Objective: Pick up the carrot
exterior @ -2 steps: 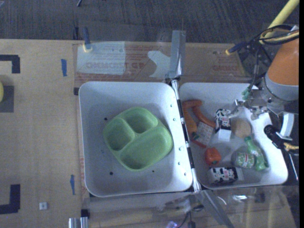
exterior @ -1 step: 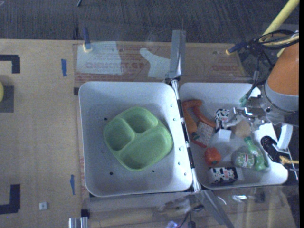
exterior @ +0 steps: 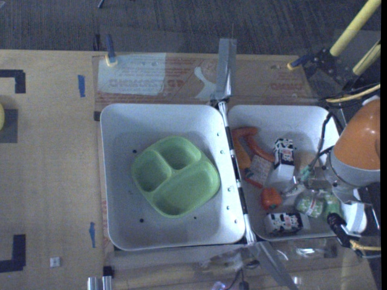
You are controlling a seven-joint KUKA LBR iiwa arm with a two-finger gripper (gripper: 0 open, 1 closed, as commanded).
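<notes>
Tool [exterior: 294,185] over carrot [exterior: 271,197]

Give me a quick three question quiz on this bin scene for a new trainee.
1. True or false: the green divided plate lies in the left bin.
2. Which bin holds the carrot? A left, B right.
3. Fill in: the two cow-patterned cartons lie in the ____ bin.

Key: 1 true. 2 B. 3 right.
</notes>
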